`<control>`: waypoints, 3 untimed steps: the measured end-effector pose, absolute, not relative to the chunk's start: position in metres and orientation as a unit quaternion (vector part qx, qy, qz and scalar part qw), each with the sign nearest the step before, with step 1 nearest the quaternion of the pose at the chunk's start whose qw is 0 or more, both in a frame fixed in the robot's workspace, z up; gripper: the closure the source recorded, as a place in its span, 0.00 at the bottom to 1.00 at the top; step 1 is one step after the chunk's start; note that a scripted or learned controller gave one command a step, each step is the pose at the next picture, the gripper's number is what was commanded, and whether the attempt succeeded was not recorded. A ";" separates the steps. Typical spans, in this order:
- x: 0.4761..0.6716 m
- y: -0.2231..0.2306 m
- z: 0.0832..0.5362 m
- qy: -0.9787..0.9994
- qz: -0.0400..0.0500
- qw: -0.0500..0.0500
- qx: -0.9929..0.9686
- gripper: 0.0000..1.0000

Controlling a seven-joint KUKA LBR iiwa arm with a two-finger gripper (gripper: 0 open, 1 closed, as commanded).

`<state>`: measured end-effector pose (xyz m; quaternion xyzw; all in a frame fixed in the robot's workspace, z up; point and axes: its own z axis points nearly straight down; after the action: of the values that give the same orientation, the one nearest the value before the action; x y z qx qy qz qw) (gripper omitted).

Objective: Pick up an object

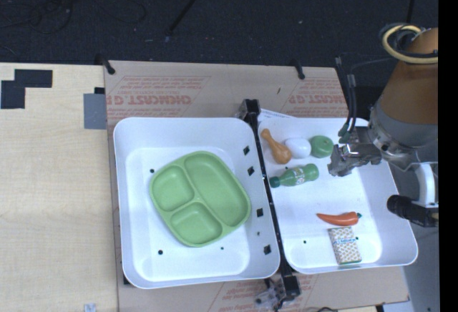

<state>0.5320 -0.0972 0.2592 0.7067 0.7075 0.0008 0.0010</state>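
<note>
No object is lifted yet: the gripper (pixel 342 164) is seen low near the right bin's (pixel 401 250) far edge, beside the green round item (pixel 321 146); jaw state cannot be told.

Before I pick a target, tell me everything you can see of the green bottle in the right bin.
The green bottle is small, glossy like plastic, with a pale label around its middle and a darker cap at its left end. It lies on its side, roughly left to right, on the right bin floor near the divider. A white egg-shaped piece sits just above it; whether they touch is unclear. The gripper hangs to its right, apart from it.
</note>
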 end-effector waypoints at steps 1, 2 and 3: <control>0.561 -0.051 0.259 0.709 0.000 -0.001 0.705 1.00; 0.571 -0.008 0.253 0.708 -0.001 -0.001 0.706 1.00; 0.587 0.032 0.248 0.709 -0.001 -0.001 0.706 1.00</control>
<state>0.5869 0.0319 0.2478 0.7056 0.7086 -0.0007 -0.0012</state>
